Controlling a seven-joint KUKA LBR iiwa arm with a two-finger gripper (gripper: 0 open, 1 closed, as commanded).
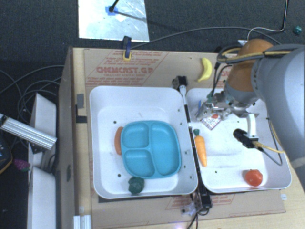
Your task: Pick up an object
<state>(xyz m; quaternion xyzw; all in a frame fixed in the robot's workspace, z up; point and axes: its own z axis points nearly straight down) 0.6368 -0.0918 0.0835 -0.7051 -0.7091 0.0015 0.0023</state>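
Orange carrot [200,150] lies lengthwise along right bin's [279,178] left wall.

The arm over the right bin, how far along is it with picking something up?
Done: the arm has its pincer low in the right bin, at a small red-and-white packet. In hand: nothing visibly lifted. Left: grasp and raise an item; the carrot and tomato lie untouched on the bin floor.
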